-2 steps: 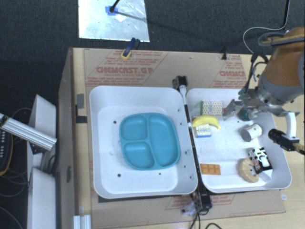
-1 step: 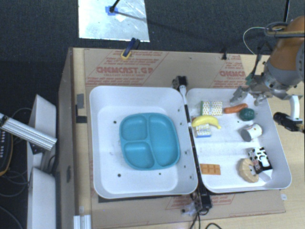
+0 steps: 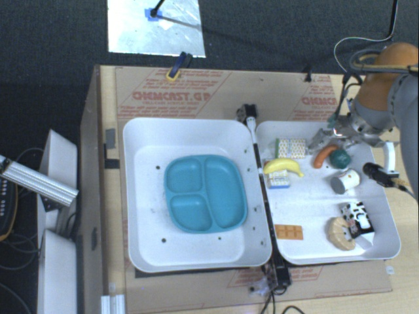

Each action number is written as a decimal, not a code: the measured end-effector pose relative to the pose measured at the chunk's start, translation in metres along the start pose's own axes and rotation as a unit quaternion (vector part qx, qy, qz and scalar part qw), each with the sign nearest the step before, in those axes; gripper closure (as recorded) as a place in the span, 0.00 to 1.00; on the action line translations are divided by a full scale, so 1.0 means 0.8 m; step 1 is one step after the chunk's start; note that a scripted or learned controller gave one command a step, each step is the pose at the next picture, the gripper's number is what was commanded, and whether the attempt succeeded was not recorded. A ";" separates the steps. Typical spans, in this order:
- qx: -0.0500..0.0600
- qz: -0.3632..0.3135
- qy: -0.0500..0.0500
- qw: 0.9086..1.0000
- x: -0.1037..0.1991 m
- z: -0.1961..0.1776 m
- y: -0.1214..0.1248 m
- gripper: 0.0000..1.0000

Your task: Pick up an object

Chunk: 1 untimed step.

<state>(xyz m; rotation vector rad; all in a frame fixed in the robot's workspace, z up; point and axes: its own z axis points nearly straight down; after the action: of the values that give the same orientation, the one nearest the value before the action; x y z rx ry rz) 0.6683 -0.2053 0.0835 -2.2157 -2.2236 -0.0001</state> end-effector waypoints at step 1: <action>-0.002 -0.001 -0.001 1.000 0.046 -0.002 -0.020 0.00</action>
<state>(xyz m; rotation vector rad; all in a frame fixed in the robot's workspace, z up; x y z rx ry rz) 0.6526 -0.1683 0.0849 -2.2171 -2.2283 -0.0027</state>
